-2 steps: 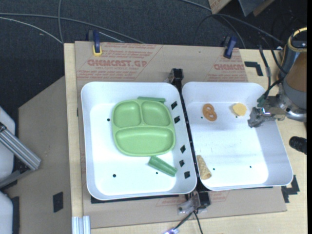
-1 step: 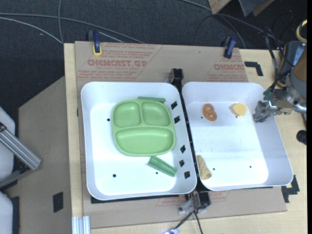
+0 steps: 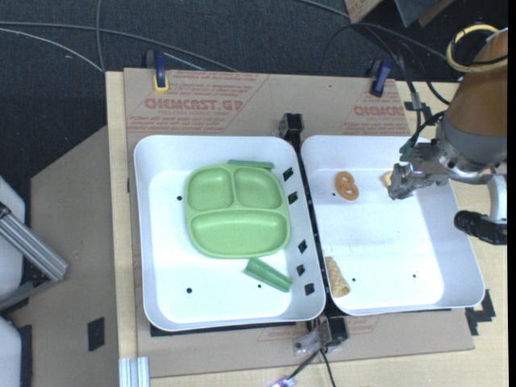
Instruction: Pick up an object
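The gripper (image 3: 401,181) hangs low over the right bin (image 3: 435,297), near that bin's far right part, and whether anything sits between its dark tips cannot be told at this size; nothing visibly hangs from it. Taking the right bin as the landmark, the pretzel-shaped snack (image 3: 347,186) lies on its floor toward the far left, just left of the gripper and apart from it, and a tan crumbly bar (image 3: 336,276) rests against its near left wall. Beyond the divider on the bin's left, the left bin (image 3: 161,240) carries a green divided plate (image 3: 237,210), with a green stick (image 3: 268,274) just off the plate's near edge and another green piece (image 3: 250,165) tucked along its far edge. The snack looks the nearest candidate for a pick. The risk, as I judge it, is that the tool is offset to the snack's right: a straight descent would close on bare bin floor. The snack is also flat and low, so the tips could skate over it or nudge it toward the divider. The bar, pressed to the wall, leaves little room on one side.
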Available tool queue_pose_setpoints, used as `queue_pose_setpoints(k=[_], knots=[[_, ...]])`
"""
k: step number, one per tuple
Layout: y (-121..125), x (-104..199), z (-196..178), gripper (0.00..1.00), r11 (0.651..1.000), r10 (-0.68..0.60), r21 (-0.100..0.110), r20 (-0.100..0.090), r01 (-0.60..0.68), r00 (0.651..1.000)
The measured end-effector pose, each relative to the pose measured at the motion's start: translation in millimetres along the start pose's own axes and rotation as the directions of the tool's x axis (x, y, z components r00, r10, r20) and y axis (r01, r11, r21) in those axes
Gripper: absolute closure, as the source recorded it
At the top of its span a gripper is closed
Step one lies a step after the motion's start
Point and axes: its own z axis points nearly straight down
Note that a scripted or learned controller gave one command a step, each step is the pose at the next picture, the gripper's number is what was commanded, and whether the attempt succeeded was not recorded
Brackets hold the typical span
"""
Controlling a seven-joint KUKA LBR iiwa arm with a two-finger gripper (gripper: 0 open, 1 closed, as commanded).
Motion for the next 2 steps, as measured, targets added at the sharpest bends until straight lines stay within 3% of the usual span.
queue_pose_setpoints(k=[1, 2], knots=[[17.8, 56.8, -10.1, 1.00, 1.000, -0.002, -0.004, 0.000, 0.002, 1.000], [18.0, 109.9, -7.8, 1.00, 1.000, 0.000, 0.000, 0.001, 0.000, 1.000]])
